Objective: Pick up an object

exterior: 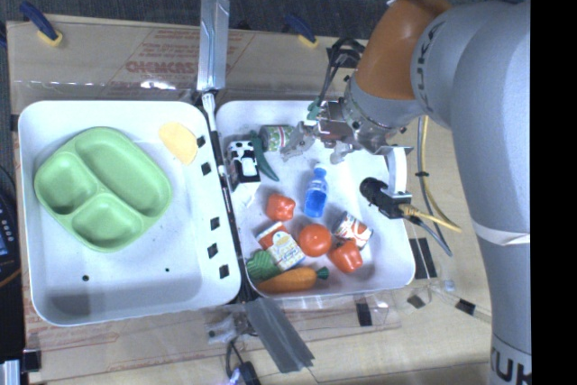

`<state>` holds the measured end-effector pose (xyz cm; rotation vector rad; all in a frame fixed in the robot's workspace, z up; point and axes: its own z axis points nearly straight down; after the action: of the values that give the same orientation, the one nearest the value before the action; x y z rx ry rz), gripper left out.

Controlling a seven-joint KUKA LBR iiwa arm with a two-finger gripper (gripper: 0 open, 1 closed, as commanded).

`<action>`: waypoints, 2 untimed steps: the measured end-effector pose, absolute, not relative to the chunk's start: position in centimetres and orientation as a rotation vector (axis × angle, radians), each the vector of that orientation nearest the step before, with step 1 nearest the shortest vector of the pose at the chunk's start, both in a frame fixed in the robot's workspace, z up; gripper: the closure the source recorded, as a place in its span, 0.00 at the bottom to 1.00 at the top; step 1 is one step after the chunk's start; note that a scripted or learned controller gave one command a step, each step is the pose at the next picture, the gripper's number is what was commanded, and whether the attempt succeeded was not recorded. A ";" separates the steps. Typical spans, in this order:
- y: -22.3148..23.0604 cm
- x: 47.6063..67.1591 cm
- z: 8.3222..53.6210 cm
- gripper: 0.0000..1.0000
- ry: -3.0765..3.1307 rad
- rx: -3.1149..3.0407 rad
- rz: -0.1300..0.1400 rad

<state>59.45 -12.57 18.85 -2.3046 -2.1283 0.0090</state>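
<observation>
Pincer (313,140): hangs over upper middle of right bin (397,234); fingers too blurred against the wrist to tell spread or pressed together.
Green can (277,138): lying on its side, just left of the pincer, near bin's top wall.
Blue bottle (315,192): just below the pincer, apart from it.
Red pieces: pepper (280,206), tomato (315,239), another (347,258) toward the bin's lower half, well below the pincer.
Carrot (287,281): along the bottom wall.
Left bin (54,293): green divided plate (102,187), yellow piece (178,140) at upper right.
Desk (108,59): carries both bins.
</observation>
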 end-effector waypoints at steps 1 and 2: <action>-14.9 59.8 10.3 0.00 -2.124 -2.335 -0.017; -13.3 60.0 17.4 0.00 -2.307 -2.131 0.001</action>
<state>60.04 -13.31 17.43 -2.1315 -2.3072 0.0007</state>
